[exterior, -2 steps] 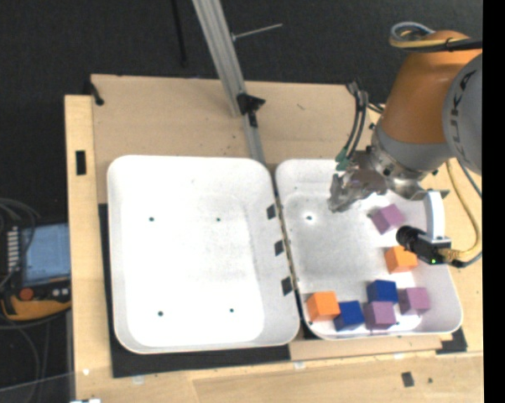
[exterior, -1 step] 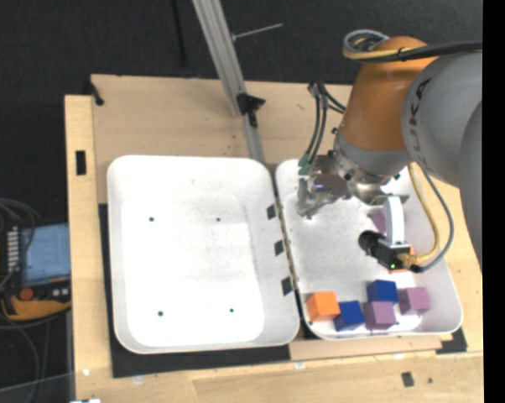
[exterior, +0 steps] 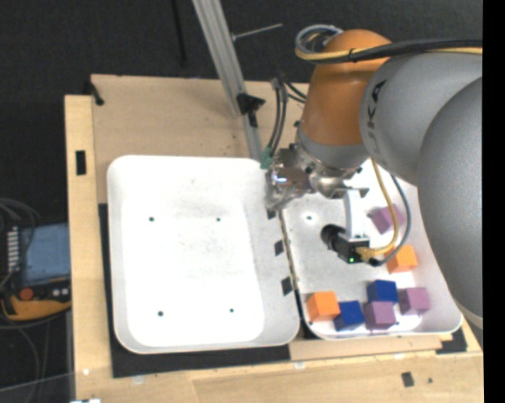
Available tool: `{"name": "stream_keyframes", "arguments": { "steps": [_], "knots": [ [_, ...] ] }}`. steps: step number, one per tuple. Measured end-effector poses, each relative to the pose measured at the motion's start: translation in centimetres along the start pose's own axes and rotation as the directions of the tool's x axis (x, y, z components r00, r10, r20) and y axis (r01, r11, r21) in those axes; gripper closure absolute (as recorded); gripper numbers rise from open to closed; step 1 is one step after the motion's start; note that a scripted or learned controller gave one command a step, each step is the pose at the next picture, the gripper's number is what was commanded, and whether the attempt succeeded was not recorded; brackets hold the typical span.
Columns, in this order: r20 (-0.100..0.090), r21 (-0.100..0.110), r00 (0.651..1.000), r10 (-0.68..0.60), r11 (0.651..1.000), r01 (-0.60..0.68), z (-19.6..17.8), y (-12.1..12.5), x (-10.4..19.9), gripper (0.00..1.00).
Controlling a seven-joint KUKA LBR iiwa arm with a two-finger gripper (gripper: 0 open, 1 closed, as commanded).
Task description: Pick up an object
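Lying low in the right bin [exterior: 320, 225], the blocks look light, stiff and small, best pinched across flat sides. The orange block [exterior: 323, 305] stands freest. The gripper [exterior: 279, 183] hangs over the bin's far-left corner; its state cannot be told.

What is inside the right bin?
The right bin holds orange, blue and purple blocks along its near edge; the arm covers its far right part.
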State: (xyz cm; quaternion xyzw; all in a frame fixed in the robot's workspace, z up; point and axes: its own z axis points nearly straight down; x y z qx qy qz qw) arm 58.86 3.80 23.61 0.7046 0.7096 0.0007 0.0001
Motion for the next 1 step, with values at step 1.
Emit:
{"name": "stream_keyframes", "arguments": {
  "steps": [1],
  "knots": [
    [0.000, 0.003, 1.000, 0.000, 1.000, 0.000, 0.81, -1.00, 5.27, 1.00]
  ]
}}
